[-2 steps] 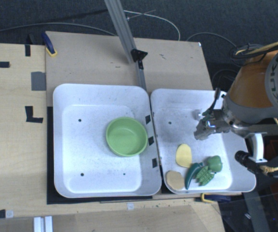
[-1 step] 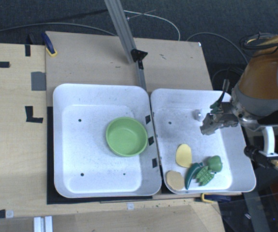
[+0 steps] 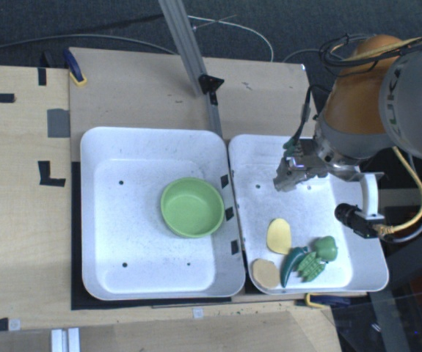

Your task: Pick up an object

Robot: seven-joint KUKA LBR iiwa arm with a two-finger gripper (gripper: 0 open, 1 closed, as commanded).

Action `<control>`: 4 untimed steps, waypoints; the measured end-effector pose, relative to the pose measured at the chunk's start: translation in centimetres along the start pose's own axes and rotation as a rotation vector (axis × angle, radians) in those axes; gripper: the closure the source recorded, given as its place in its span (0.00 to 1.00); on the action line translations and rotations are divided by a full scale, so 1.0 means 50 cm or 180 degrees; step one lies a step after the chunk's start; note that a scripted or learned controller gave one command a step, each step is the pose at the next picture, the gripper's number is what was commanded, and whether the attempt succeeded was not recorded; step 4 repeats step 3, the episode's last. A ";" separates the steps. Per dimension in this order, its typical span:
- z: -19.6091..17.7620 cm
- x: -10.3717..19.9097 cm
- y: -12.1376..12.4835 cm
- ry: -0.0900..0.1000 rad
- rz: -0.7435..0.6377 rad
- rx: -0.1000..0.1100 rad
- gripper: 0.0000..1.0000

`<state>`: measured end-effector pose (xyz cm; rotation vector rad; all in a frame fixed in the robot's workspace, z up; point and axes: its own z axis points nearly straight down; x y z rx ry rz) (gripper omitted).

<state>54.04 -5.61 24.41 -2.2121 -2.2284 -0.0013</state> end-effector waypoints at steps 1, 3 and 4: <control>0.018 0.110 0.058 -0.0002 0.0000 0.0002 1.00; 0.038 0.306 0.133 -0.0002 0.0005 0.0001 1.00; 0.038 0.306 0.133 -0.0002 0.0005 0.0001 1.00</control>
